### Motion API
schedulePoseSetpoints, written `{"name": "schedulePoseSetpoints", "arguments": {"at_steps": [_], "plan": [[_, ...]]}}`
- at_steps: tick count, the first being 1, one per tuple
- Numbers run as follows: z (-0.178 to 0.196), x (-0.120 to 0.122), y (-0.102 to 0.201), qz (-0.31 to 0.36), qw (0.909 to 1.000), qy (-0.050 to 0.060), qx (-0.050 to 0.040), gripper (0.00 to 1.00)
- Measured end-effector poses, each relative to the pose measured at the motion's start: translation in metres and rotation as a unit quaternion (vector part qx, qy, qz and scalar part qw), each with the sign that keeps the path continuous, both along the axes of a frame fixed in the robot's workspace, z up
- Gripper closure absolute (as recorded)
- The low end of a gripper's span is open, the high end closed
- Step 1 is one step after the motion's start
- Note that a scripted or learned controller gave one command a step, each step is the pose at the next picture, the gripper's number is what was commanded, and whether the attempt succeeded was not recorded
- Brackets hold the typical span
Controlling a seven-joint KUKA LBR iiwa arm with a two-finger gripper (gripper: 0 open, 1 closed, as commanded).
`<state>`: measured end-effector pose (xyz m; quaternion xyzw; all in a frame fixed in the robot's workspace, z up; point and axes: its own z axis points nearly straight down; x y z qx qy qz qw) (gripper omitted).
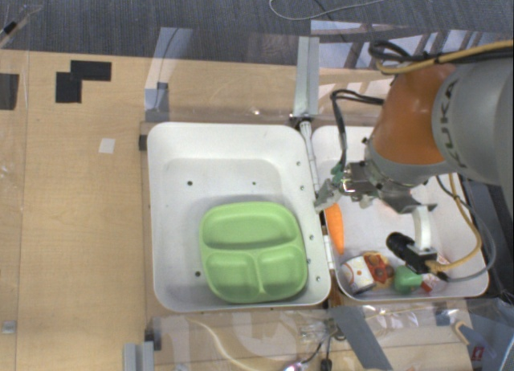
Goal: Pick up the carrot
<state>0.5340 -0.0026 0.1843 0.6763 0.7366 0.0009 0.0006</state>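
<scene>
At the near end of the right-hand bin (474, 287) sit a small round can (358, 272) with a pale lid and a green toy vegetable (405, 279), close together. Just beyond them lies the carrot (335, 230): slim, plain orange, flat on the bin floor, lengthwise against the wall shared with the left-hand bin (173, 201). That bin holds a green divided plate (253, 250) in its near half. The hand (341, 184) hangs at the carrot's far end; I cannot tell whether it is open or closed, or whether it touches the carrot. The pale wooden surface (72, 201) stretches away behind.
</scene>
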Motion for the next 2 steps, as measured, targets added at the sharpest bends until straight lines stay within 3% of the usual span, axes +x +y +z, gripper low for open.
{"name": "schedulePoseSetpoints", "arguments": {"at_steps": [1,2], "plan": [[0.025,0.027,0.014,-0.014,0.9999,-0.001,0.0000,0.00],[0.000,0.003,-0.002,0.003,1.0000,0.000,-0.0001,0.00]]}}
